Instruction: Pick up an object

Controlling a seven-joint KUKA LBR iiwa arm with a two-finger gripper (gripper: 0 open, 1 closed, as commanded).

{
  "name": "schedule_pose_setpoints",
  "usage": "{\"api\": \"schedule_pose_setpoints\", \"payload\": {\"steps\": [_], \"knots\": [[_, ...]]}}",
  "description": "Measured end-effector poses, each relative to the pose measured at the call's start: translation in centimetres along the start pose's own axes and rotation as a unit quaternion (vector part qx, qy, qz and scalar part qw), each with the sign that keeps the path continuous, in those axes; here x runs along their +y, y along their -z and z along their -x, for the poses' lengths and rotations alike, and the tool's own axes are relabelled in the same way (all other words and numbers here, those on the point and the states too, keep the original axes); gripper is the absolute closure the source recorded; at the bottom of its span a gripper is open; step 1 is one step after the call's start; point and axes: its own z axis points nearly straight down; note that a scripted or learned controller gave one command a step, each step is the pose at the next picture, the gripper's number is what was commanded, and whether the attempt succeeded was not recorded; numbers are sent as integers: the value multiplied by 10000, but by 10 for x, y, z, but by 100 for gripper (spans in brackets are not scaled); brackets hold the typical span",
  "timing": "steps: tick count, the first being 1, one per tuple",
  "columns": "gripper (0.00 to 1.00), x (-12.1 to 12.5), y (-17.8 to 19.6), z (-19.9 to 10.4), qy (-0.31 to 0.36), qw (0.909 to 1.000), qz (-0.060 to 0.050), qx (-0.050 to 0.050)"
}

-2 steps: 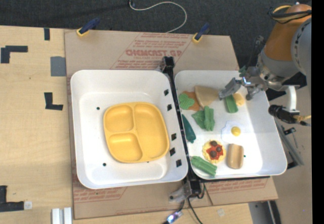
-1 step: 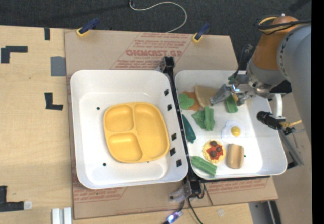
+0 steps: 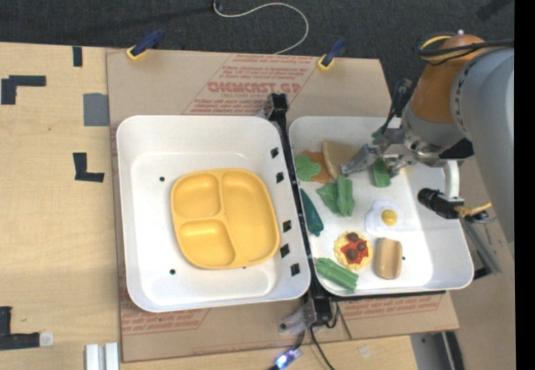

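Currently, progress: the pick is looking not yet done; nothing is showing between the fingers, so reaching, closing and lifting are all remaining, as a judgement.
Claw: the claw (image 3: pixel 378 161) is hanging low over the back part of the right bin (image 3: pixel 451 272), its fingers appearing spread, one dark finger pointing left toward the tan wedge and the other sitting by a small green piece; it is gripping nothing that can be made out.
Arm: the arm (image 3: pixel 493 101) is reaching in from the right, its orange band (image 3: pixel 435 88) sitting above the wrist.
Task's thing: the small green piece (image 3: pixel 381 174) is lying just beside the fingertips and is seeming the likeliest target; whether it is touching them cannot be told.
Count, bins: two white bins are sitting side by side on the desk (image 3: pixel 50 218).
Count, left bin (image 3: pixel 138 151): one yellow divided plate (image 3: pixel 224 218) is lying in it.
Count, green items in the right bin: about five, including a leafy piece (image 3: pixel 338 195), a dark pod (image 3: pixel 311 211) and a pod at the front (image 3: pixel 336 274).
Count, other toy food: one tan wedge (image 3: pixel 336 155), one fried egg (image 3: pixel 387 216), one pizza slice (image 3: pixel 354 249), one brown bun (image 3: pixel 387 258).
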Motion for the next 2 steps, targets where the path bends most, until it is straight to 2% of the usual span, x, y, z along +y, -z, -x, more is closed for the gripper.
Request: {"api": "schedule_pose_setpoints", "payload": {"steps": [1,2], "knots": [[100,0,8,-1,10,10000,3,-7],[100,3,54,8,-5,10000,14,3]]}}
